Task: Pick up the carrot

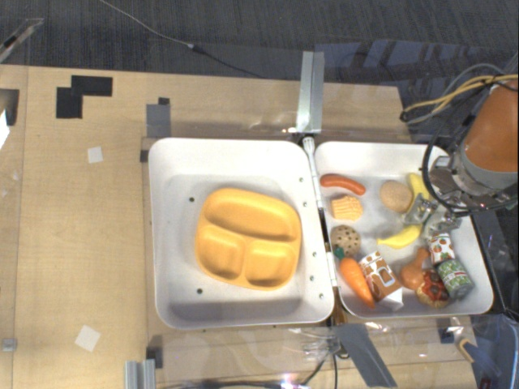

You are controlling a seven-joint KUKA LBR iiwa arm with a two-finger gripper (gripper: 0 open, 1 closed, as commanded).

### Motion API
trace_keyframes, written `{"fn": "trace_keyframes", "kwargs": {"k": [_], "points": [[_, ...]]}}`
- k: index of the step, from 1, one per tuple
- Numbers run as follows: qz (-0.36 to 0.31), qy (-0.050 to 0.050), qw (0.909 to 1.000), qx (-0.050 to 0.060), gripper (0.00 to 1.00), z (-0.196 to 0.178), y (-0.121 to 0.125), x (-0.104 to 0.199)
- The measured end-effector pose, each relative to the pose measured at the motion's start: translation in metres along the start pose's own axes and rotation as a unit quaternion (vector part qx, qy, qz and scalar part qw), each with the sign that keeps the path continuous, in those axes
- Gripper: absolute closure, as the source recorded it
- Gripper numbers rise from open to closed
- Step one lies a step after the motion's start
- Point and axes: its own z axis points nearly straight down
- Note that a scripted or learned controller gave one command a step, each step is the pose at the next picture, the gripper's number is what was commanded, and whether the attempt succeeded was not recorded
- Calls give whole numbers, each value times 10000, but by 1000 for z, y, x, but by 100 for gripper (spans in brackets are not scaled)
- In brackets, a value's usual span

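While claw (425,209) hovers, carrot (354,279) lies apart.

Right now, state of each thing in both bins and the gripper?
carrot: lying loose in the right bin, front left corner, not held
gripper: low over the right bin, near the bananas, apart from the carrot
yellow tray: flat, open side up, in the left bin
sausage: lying flat, back left of the right bin
cookie: lying flat, behind the carrot
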Motion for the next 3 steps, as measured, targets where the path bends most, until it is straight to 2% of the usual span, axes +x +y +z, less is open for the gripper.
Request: {"fn": "trace_keyframes", "kwargs": {"k": [1,2,3], "points": [[-1267,-18,9919,61,100,-130,-61,-65],[-2711,-5,9625,49,100,-171,-67,-45],[-5111,-5,8595,-3,100,-96,-58,-40]]}}
